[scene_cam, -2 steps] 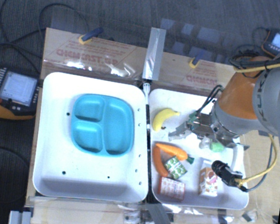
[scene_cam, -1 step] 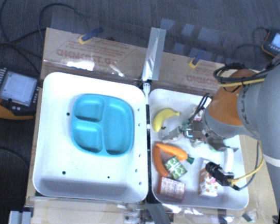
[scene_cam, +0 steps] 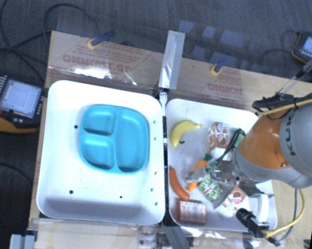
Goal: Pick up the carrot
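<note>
You saw two shallow white bins side by side on a cardboard-lined bench. The left bin (scene_cam: 53, 192) held a smooth blue tray (scene_cam: 113, 138), rounded and moulded into three compartments. The right bin (scene_cam: 173, 109) held a crowded mix of items. The carrot (scene_cam: 177, 185), a slim orange tapered shape, lay slantwise near that bin's left wall, just above a squat red-brown can (scene_cam: 192, 211) lying on its side. A curved yellow banana (scene_cam: 182, 131) lay toward the bin's upper left, with a speckled packet (scene_cam: 219, 134) beside it. The gripper (scene_cam: 217, 172) hung low over the middle of the right bin amid green-and-white wrappers (scene_cam: 210, 187), to the right of the carrot and apart from it. You could not tell how its fingers stood; the clutter and the wrist's orange band (scene_cam: 259, 151) masked them
</note>
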Robot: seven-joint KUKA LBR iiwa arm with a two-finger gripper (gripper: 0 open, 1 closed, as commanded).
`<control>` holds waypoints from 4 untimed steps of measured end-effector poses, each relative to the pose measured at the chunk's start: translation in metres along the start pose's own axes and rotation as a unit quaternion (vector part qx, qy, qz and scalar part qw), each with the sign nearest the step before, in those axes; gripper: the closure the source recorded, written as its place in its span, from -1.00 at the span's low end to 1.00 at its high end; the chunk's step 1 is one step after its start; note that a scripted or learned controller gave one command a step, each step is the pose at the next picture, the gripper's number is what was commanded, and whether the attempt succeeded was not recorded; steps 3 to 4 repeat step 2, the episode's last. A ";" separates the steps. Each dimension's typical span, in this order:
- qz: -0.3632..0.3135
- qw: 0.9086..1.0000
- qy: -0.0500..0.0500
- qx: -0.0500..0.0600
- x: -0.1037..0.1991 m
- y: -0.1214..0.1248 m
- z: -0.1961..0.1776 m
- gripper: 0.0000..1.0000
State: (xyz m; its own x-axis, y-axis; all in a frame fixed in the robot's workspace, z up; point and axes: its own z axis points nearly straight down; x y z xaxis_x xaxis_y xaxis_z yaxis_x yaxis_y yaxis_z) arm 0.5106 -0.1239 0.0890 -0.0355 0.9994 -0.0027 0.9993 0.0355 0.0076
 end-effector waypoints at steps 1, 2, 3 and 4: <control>0.000 1.000 0.000 0.000 0.000 0.001 -0.009 1.00; 0.037 0.999 0.001 0.006 0.069 0.016 -0.094 1.00; 0.037 0.999 0.001 0.006 0.069 0.016 -0.094 1.00; 0.037 0.999 0.001 0.006 0.069 0.016 -0.094 1.00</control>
